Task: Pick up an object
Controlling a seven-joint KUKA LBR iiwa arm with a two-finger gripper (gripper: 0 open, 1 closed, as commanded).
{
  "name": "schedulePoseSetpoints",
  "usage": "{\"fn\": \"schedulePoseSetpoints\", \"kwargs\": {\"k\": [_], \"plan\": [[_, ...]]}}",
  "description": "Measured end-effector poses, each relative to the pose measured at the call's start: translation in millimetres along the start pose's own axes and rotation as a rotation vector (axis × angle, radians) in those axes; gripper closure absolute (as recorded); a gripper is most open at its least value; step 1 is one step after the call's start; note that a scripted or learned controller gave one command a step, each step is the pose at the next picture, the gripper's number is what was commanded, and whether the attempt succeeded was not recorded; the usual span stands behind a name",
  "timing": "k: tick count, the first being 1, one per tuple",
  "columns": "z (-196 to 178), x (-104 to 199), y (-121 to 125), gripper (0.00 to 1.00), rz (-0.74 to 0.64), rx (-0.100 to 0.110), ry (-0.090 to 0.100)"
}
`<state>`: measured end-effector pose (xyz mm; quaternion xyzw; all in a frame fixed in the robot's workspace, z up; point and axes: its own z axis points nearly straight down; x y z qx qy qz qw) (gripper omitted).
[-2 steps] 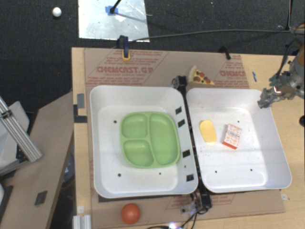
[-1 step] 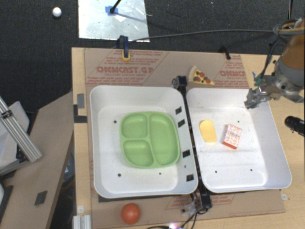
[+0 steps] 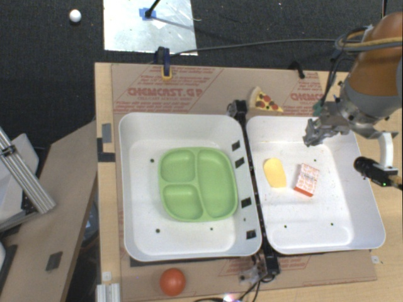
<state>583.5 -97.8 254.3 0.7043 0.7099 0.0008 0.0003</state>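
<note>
A yellow rounded object [image 3: 274, 172] and a small red-and-white box [image 3: 307, 180] lie side by side in the right bin [image 3: 352, 231]. My gripper [image 3: 313, 137] hangs over the far part of that bin, above and a little right of both objects. Nothing shows between its fingers.
The left bin [image 3: 135, 168] holds a green divided plate [image 3: 196, 184]. A toy pizza slice [image 3: 266, 101] lies on the bench behind the bins. An orange-red ball [image 3: 172, 282] sits at the front edge. A blue clamp [image 3: 164, 62] stands at the back.
</note>
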Motion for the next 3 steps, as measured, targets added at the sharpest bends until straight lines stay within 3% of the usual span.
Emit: {"fn": "schedulePoseSetpoints", "kwargs": {"k": [3], "plan": [[19.9,160.9,-34.0,1.0,0.0,0.001,0.0]]}}
